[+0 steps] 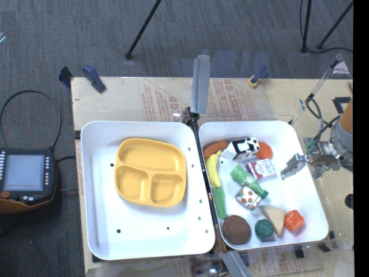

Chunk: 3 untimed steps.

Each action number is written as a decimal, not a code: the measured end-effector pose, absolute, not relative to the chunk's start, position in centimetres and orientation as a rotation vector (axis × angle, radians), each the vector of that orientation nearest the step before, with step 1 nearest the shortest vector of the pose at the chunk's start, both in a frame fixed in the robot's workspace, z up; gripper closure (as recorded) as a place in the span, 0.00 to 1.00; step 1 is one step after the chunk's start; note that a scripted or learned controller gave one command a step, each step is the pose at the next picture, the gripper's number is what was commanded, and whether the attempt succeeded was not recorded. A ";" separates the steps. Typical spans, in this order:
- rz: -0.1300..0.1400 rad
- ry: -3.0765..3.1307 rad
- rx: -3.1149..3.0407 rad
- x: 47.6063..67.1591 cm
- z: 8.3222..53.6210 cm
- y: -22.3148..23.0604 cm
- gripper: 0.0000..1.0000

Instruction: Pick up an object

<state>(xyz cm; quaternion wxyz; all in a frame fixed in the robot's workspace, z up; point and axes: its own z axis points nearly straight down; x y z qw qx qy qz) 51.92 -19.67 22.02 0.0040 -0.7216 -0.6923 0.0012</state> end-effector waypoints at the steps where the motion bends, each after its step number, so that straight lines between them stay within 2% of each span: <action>1: 0.010 -2.132 -2.289 47.5 8.7 -10.5 0.00; 2: 0.006 -2.082 -2.344 53.1 8.5 -10.5 0.00; 3: 0.009 -1.826 -2.547 49.7 11.7 -8.5 0.00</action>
